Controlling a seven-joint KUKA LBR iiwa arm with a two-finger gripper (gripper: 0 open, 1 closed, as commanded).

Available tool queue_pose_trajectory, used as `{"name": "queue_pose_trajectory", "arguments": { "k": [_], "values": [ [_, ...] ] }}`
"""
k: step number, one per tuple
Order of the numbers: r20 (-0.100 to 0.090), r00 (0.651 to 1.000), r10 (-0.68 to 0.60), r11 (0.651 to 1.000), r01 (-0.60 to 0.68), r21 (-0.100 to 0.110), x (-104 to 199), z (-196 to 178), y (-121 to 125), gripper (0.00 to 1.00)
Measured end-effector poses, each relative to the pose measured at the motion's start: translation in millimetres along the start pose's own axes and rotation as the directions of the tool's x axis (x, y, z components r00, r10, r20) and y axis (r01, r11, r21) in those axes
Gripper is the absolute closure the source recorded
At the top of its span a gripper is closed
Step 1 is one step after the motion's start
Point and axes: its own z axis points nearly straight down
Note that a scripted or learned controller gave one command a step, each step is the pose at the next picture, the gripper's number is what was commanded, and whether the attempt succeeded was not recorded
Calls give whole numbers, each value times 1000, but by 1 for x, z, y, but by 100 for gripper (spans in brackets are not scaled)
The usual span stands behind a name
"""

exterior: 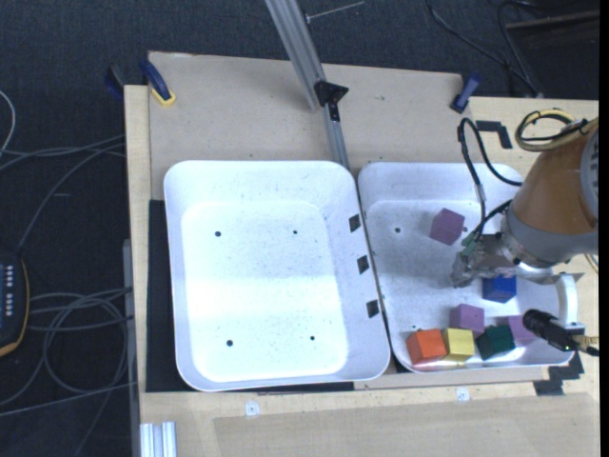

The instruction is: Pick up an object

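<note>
**Inspector A:** Two shallow white plastic bins with rounded corners sit side by side on the pale wooden bench [247, 93]. The left bin [190, 198] shows a smooth floor, finely speckled. What is in the right bin [400, 188]?

**Inspector B:** Small matte blocks. A purple cube [446, 225] lies alone toward the far side. Along the near wall sit an orange cube [427, 346], a yellow cube [460, 343], a dark green cube [495, 341] and a second purple block [467, 316], close together. A blue cube [499, 288] lies just beside the gripper.

**Inspector A:** And the arm?

**Inspector B:** The grey arm with its orange band [557, 203] enters from the right. The metal two-finger gripper [466, 267] is low over the right bin floor, between the lone purple cube and the near cluster. Whether the claw is spread or closed, I cannot tell; no block is seen between the fingers
</note>
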Motion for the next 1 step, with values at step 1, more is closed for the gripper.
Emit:
{"name": "queue_pose_trajectory", "arguments": {
  "k": [1],
  "values": [
    [2, 1000, -1, 1000, 1, -4, 6, -46, -2, 100]
  ]
}}
